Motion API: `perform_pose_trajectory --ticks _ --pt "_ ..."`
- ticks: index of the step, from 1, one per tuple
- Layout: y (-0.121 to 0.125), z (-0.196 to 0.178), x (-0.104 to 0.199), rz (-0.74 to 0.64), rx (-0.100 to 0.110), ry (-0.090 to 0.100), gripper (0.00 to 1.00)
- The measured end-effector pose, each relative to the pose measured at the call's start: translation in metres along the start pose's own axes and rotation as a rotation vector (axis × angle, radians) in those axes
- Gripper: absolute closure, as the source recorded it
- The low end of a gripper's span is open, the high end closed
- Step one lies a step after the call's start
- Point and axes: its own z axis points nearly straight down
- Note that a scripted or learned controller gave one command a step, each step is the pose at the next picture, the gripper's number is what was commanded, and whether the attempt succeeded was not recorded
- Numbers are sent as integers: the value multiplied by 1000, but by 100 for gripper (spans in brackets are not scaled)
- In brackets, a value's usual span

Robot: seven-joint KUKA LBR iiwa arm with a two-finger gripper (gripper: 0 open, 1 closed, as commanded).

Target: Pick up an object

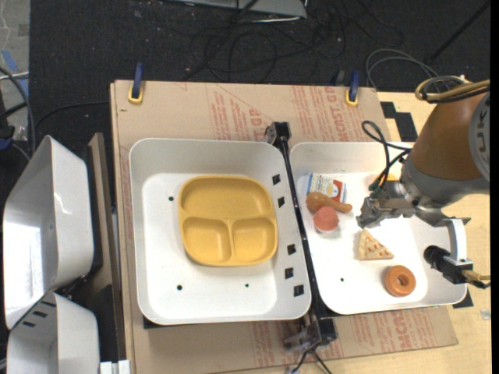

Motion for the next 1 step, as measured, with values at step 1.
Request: perform_pose_trajectory --ticks 1 --pt "0 -46 8 -2 0 0 100"
